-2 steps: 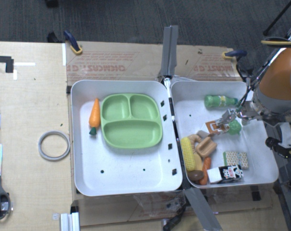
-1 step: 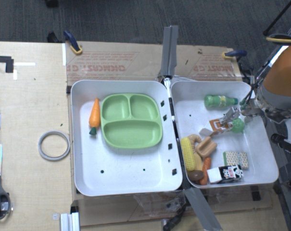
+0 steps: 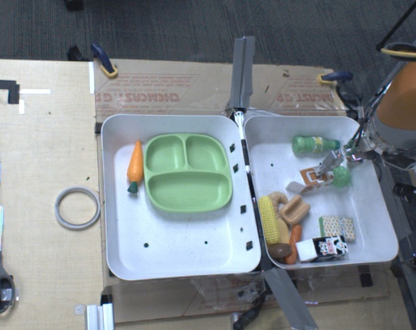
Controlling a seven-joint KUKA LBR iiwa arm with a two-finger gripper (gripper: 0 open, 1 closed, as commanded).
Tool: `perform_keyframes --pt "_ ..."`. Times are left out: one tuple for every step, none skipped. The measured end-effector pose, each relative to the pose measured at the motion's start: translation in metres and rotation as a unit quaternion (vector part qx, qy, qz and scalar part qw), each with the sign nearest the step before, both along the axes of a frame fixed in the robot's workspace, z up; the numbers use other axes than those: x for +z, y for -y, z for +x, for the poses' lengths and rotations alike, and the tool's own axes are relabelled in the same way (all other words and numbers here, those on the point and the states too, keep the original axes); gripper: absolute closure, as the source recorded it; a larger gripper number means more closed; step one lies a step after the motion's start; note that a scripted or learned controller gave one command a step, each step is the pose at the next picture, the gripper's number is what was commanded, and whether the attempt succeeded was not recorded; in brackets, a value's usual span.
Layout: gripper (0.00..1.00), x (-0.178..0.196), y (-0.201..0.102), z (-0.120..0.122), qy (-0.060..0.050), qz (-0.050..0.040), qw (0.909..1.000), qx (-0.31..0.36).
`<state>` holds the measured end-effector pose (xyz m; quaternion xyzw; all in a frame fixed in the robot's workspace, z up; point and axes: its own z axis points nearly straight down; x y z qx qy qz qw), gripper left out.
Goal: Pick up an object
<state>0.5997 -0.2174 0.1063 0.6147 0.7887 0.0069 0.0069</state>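
Bins sit side by side on the bench, meeting at a grey divider [image 3: 243,81]. The left bin [image 3: 118,239] carries a green tray [image 3: 188,172] in its upper middle, and a carrot [image 3: 135,165] lies just beside the tray's left edge, close to the bin's left wall. The lower half of that bin's floor is bare, and so is a strip along its right wall.

The right bin [image 3: 373,249] is crowded along its lower-left corner: a corn cob [image 3: 268,220] runs parallel to the left wall, a tan piece [image 3: 292,209] lies just beside it, a small orange piece [image 3: 294,238] and a brown one [image 3: 281,251] lie below, and a black-and-white carton [image 3: 322,247] lies near the bottom edge. A patterned block [image 3: 337,227] lies nearer the right wall. A green bottle [image 3: 315,144] lies on its side near the top edge.

The arm [image 3: 402,105] reaches in over the right wall. Its gripper [image 3: 326,173] hangs low over the bin's middle, right above an orange-and-white card [image 3: 309,177] and just beside a green ball [image 3: 341,177]. Whether the fingers are released or clenched cannot be told, and nothing is seen clamped between them.

Open floor in the right bin remains along the upper-left corner and the strip under the ball.

On the bench left of the bins lie a tape ring [image 3: 78,207] and scissors [image 3: 0,280] near the left edge.
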Motion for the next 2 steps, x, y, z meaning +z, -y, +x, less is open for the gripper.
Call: perform_keyframes --pt "1.00 0.0139 0.0033 0.0041 0.009 -0.0067 0.9999 0.000" --pt "0.00 0.0136 0.0023 0.0040 0.009 -0.0056 0.9999 0.000"
